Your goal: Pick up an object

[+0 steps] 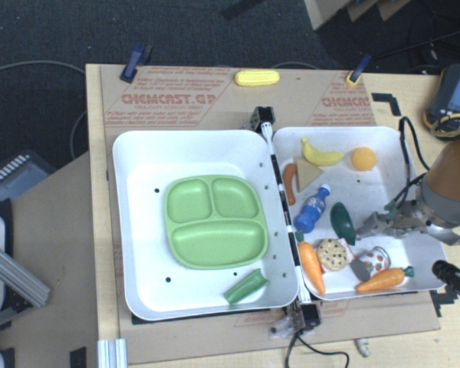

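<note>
The right bin (345,132) holds a banana (320,154), an orange (363,158), a red sausage (290,182), a blue bottle (312,209), a dark green vegetable (342,222), a cookie (332,254) and two carrots (311,267) (383,280). A small red-and-white piece (373,260) lies between the cookie and the right carrot. My gripper (383,222) hangs low over the right side of this bin, just right of the dark green vegetable and above the red-and-white piece. I see nothing held in it.
In the left bin (138,205) sit a green divided plate (215,221) and a green pickle-like piece (245,286) near the front rim. A yellow item (257,78) lies on the board behind the bins. My arm (448,182) crosses the right bin's right rim.
</note>
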Motion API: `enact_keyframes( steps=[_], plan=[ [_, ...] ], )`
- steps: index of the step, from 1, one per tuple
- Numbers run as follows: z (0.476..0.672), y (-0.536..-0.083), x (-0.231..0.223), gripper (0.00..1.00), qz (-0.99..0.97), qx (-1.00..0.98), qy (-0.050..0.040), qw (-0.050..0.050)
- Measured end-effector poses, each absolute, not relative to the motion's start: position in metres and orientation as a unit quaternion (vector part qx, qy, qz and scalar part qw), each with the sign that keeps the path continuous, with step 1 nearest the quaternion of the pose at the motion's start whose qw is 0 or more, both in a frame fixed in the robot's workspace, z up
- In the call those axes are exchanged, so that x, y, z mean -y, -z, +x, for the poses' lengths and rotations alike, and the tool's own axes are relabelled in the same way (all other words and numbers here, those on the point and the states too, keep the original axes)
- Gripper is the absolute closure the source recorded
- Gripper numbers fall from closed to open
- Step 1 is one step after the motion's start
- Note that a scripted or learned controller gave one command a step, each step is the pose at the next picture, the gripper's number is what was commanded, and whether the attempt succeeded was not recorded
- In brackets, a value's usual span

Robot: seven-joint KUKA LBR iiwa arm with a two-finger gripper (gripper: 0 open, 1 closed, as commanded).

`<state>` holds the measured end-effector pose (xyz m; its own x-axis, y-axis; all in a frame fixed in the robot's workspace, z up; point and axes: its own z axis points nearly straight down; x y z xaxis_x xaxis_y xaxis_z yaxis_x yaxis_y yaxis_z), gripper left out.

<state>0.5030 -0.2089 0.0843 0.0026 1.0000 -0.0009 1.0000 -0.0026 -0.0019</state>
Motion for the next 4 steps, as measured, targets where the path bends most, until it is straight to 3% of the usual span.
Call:
enact_keyframes(
  steps=[1, 2, 3, 4],
  plan=[
    [0.55, -0.193, 0.164, 0.0, -0.706, 0.708, 0.0009, -0.001],
    [0.561, -0.084, 0.131, 0.0, -0.707, 0.707, 0.0001, 0.0],
    [0.561, -0.094, 0.132, 1.0, -0.707, 0.707, 0.0005, -0.001],
    [0.543, -0.215, 0.076, 1.0, -0.707, 0.708, 0.001, -0.001]
  ],
)
